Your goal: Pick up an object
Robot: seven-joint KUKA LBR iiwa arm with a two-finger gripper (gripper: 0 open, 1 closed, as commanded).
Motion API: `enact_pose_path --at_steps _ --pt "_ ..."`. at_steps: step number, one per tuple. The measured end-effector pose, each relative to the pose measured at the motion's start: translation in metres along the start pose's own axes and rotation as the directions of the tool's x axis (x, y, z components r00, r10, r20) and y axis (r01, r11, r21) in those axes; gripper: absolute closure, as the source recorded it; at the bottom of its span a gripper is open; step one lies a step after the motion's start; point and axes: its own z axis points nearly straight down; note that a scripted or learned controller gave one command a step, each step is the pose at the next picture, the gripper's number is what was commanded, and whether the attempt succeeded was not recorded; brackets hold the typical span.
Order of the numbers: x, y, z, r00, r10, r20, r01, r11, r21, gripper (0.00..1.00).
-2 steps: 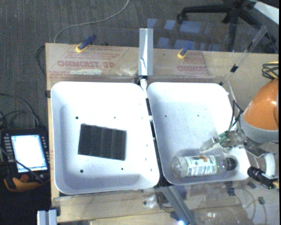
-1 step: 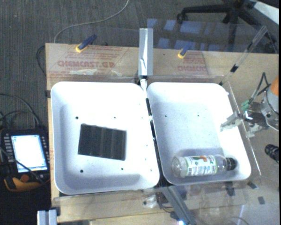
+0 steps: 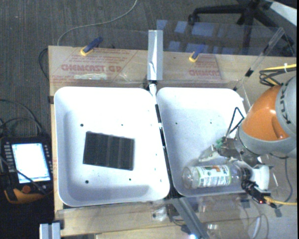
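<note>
A clear plastic bottle [image 3: 211, 176] with a green and white label lies on its side at the front of the right bin [image 3: 189, 118]. My gripper [image 3: 232, 156] hangs low over the bin's front right corner, just above and behind the bottle's right end. The grey wrist and the orange band [image 3: 261, 117] cover most of it. In the left bin [image 3: 70, 108] a flat black rectangular pad [image 3: 108, 151] lies near the middle.
A handheld controller with a lit screen [image 3: 26, 163] sits on the floor to the left of the bench. Clamps and a clear panel stand behind the bins. Cables hang off the arm at the front right corner [image 3: 263, 193].
</note>
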Motion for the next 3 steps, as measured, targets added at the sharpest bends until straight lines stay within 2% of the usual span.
enact_pose_path --at_steps 1,2,3 --pt "0.013 0.064 0.003 1.0 -0.026 0.005 0.026 1.0 -0.01 0.0" --pt "-0.026 0.041 -0.153 0.997 0.08 0.004 -0.08 0.997 0.004 0.0" --pt "-0.039 0.001 -0.116 0.965 0.262 0.005 -0.262 0.965 0.006 0.0"
